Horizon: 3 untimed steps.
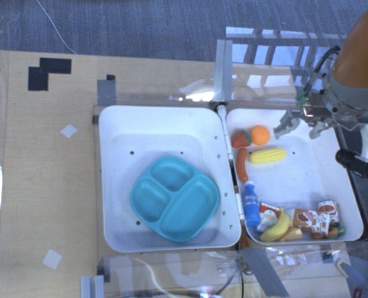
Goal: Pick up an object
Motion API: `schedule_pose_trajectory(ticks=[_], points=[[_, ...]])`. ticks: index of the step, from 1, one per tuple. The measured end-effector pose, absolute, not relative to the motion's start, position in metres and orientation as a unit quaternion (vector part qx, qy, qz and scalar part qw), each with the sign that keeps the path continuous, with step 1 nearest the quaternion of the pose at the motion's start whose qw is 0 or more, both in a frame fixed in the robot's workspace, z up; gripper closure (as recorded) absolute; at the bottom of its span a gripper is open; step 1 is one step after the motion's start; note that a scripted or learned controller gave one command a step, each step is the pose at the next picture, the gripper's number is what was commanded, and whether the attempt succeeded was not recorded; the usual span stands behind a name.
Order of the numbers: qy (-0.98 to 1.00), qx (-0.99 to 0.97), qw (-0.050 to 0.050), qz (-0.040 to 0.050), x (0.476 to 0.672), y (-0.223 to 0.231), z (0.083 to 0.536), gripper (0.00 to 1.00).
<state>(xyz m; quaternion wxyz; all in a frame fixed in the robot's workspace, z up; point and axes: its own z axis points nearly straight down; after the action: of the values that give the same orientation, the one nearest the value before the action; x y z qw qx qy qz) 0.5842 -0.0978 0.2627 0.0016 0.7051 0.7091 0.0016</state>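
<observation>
Down at the near edge of the right bin (352, 225), a tight little crowd: banana (278, 227) curled against a small carton (268, 213), blue bottle (251, 203) lying along the dividing wall, and two more printed cartons (317, 217) packed in the corner. Awkward pickings there, everything touching something else.

Over in the left bin (119, 166), just a blue divided plate (174, 197) lying flat. Broad, stiff, probably slick, hard to pinch anywhere but its rim.

Farther up, better prospects. Corn cob (267, 156) lying on its side, free on its right, a red sausage-like piece (241, 164) just beside its left end. Likely light hollow plastic, rigid, a bit bumpy, so decent grip; best taken across its middle, squeezing the narrow width, not end to end. Beyond it, orange (259, 135) touching a red strawberry-like piece (239, 139). Round and smooth, apt to squirt out of a pinch.

At the far right, gripper (301, 126) hovering above the bin's back wall, prongs spread apart, nothing between them. Near the corn and the orange, touching neither.
</observation>
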Motion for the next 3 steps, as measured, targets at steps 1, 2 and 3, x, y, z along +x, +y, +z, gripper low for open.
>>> schedule_pose_trajectory(ticks=[1,2,3], points=[[0.593,0.806,0.000,0.0014,0.621,-0.041,0.185,0.00],[0.612,0.790,0.004,0.0043,0.597,-0.083,0.089,0.00],[0.730,0.683,0.002,0.0022,0.598,-0.106,0.185,0.00]])
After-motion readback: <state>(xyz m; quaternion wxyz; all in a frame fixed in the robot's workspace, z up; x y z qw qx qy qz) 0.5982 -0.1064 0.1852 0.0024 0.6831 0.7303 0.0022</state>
